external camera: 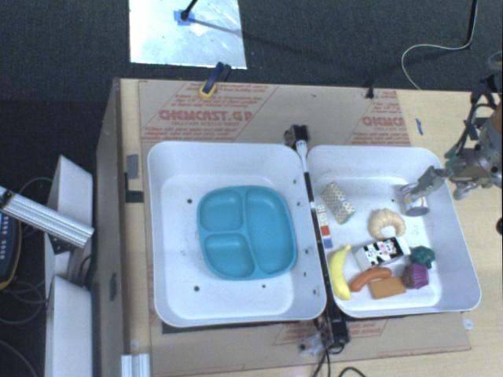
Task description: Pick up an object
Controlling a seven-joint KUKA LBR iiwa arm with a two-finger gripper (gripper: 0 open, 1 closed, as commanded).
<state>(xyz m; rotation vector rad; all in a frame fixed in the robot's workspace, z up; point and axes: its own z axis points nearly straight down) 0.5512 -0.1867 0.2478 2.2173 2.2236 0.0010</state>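
Camera view: arm is reaching in from the right edge of the frame, gripper hanging over the upper right part of the right bin, near its far right wall. Cannot tell how the pincer is set; the tip is a small grey blur. Nothing is showing as held.

Candidate objects are all sitting in the right bin, lower half of the frame: croissant just left and below the gripper, patterned block toward the bin's upper left, banana along the left side, black-and-white box in the middle, sausage and orange block below it, grapes and green piece at lower right. They are crowding together, several touching.

Left bin, centre-left of the frame, is carrying a blue divided plate.

Step, as I'm judging it: approach phase, nothing picked yet. Croissant is looking like the closest target. Next move is calling for shifting slightly left and down-frame to centre over it, then descending and closing. Risk: the rounded croissant slipping, or fingers clipping the box beside it.
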